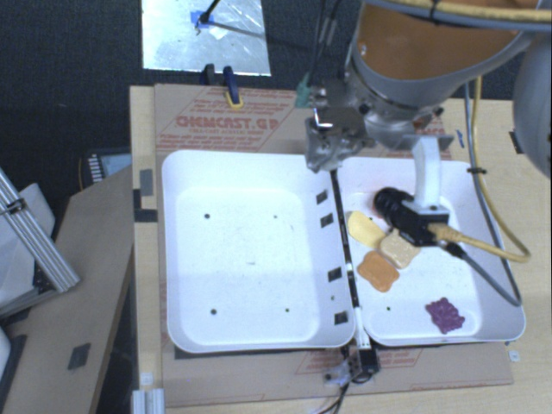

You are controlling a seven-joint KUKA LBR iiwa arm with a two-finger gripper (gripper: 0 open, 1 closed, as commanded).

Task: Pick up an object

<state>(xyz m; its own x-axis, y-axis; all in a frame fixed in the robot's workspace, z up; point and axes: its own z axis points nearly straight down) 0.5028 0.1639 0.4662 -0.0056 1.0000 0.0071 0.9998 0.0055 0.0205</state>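
Note:
Several small objects lie in the right bin (496, 313): a yellow piece (362, 228), a beige square piece (400, 253), an orange piece (378, 271) and, apart at the front, a purple cluster (445, 315). The first three sit close together near the divider. My gripper (326, 152) is a metallic head under the grey wrist, hanging over the back end of the divider between the bins. It is behind and left of the yellow piece, and I see nothing in it. A black cylindrical part (398, 211) on a white bracket, with a yellow cable, overlaps the beige piece's back edge.
The left bin (185, 166) lies beside the right one, with black clips (332, 274) along the shared divider. The big arm body (431, 50) covers the back right. A cardboard sheet (224, 119) lies under the bins. A metal frame (34, 240) stands at far left.

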